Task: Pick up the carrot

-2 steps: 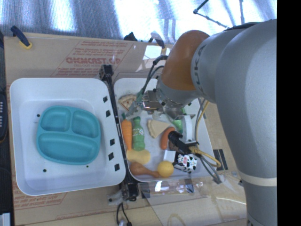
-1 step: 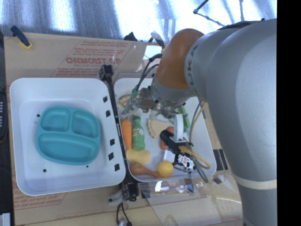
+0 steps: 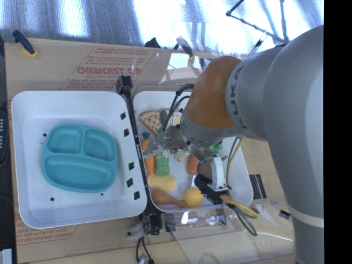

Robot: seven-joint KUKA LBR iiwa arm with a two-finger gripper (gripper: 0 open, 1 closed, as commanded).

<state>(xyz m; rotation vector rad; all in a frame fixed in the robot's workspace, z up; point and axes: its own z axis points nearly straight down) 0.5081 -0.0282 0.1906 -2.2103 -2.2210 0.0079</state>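
The carrot (image 3: 148, 159), a small orange piece, lies against the left wall of the right bin (image 3: 242, 187), beside a green toy (image 3: 161, 165). My gripper (image 3: 168, 142) hangs low over the middle of this bin, just right of and above the carrot, among the toy foods. The grey wrist and orange band hide most of the gripper. Nothing is seen held in it.
The right bin also holds a pizza slice (image 3: 151, 120), a yellow piece (image 3: 165, 182), a lemon (image 3: 193, 196), a tan sausage-like piece (image 3: 168, 199) and another orange piece (image 3: 191, 165). A teal divided plate (image 3: 81, 157) lies in the left bin (image 3: 22, 147).
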